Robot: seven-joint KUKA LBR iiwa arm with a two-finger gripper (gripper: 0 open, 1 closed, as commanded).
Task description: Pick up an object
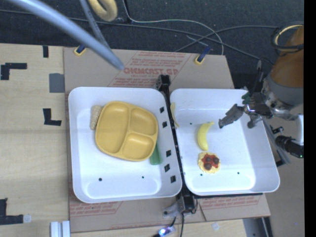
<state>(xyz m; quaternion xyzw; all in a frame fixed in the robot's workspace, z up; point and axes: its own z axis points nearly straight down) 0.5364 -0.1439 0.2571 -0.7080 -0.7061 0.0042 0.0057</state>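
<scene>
Two white bins (81, 147) sit on cardboard (148, 65) over the pale wooden bench (29, 147); beyond it, dark carpet (197, 9) with cables. The jaws, spread open, hold nothing.

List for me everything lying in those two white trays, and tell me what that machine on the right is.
Shallow white bins: two, white, side by side on the bench.
Divided plastic plate: one, yellow, left bin.
Tan flat piece: one, partly under the plate's left edge.
Green piece: one, at the plate's lower right.
Toy banana: one, yellow, right bin.
Small round toy pastry: one, yellow with red topping, below the banana.
Gripper: one, dark, over the right bin.
</scene>
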